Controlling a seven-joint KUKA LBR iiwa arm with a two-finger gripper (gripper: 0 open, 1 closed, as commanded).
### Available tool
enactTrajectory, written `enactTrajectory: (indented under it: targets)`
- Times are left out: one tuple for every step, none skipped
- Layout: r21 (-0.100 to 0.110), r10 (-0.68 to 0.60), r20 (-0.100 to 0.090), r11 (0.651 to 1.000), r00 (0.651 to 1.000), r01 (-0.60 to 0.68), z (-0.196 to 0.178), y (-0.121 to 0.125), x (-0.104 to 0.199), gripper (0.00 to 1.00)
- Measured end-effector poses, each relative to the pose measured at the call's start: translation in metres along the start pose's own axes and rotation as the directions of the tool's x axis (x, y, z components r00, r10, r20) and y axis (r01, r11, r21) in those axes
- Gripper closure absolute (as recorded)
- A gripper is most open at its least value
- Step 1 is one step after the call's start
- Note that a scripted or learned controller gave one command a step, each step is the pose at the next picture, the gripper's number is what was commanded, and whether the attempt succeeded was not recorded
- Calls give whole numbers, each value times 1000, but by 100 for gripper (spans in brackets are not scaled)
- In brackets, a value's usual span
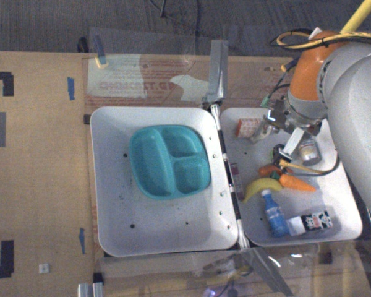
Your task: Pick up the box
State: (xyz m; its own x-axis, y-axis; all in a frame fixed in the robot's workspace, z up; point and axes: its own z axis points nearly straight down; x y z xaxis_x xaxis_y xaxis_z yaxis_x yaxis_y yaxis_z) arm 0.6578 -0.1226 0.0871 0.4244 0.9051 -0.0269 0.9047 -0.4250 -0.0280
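Note:
A small red and white box (247, 127) lies near the far left corner of the right bin (349, 228). My gripper (264, 130) hangs just to the right of this box, close to it or touching it; I cannot tell which. The grey arm with its orange band (309, 73) reaches in from the upper right. A black and white carton (316, 221) lies at the bin's near right.
In the right bin are also a banana (258, 188), a carrot (297, 183), a blue bottle (273, 215) and a silver can (308, 153). A teal divided plate (170, 161) sits in the left bin (111, 228). A narrow wall separates the bins.

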Motion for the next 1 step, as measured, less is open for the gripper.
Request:
enactTrajectory:
  targets:
    - [-27, 81, -28, 996, 996, -82, -92, 18, -25, 0]
